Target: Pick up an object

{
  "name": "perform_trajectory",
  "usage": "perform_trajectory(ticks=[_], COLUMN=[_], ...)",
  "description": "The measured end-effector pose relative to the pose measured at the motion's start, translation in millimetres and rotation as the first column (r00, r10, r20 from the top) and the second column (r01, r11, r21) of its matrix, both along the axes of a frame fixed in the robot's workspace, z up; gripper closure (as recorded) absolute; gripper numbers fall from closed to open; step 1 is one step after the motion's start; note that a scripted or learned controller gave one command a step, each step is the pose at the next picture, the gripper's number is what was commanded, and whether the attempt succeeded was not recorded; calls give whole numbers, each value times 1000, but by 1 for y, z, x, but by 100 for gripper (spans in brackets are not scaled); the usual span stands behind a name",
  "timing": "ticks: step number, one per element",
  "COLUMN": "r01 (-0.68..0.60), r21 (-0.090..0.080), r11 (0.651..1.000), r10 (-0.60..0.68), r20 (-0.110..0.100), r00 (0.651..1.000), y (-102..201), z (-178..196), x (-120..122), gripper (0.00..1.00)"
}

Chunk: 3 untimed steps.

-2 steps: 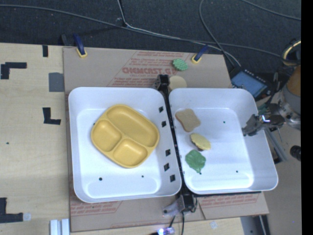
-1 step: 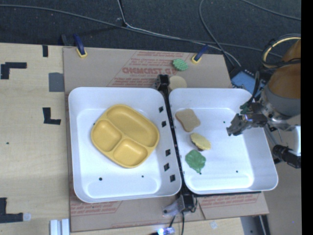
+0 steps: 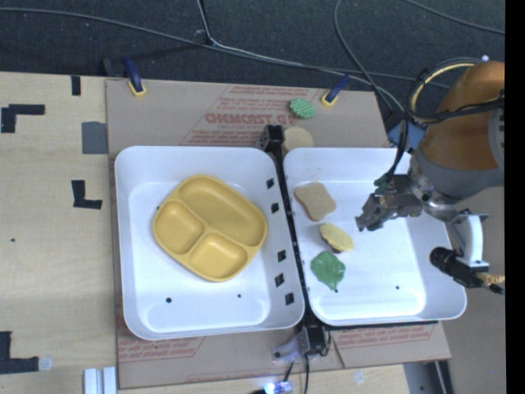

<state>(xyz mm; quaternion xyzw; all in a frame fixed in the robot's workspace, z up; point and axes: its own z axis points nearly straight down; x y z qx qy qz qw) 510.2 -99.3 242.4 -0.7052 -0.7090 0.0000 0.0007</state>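
Pincer [image 3: 367,220] low inside right bin [image 3: 410,302]; finger state impossible to tell. Flat tan slab [image 3: 315,201] up-left of it, rounded yellow lump [image 3: 336,237] just left, crumpled green piece [image 3: 328,269] below-left. Smooth yellow compartment tray [image 3: 210,226] far left.

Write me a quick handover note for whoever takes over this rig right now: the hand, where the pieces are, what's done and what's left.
Hand: over the right bin, right of the pieces, nothing visibly held; finger state unreadable.
Right bin, along its left side: tan piece at top, yellow piece below it, green piece lowest.
Left bin: yellow divided tray.
Outside the bins, on the cardboard behind them: a small green item.
Done: no pick yet; all three pieces lie on the bin floor.
Left: close on one piece and lift it. The yellow piece looks nearest to the hand.
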Motion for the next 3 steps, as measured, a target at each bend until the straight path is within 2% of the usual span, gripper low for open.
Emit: perform_trajectory(ticks=[1,2,3], r01=[0,-1,0], r21=[0,0,-1], r11=[1000,1000,1000], r10=[0,1,0], r20=[0,-3,-1], r00=[1000,1000,1000], y=[57,111,165], z=[4,-14,-7], x=[-3,-4,-2], gripper=[100,100,100])
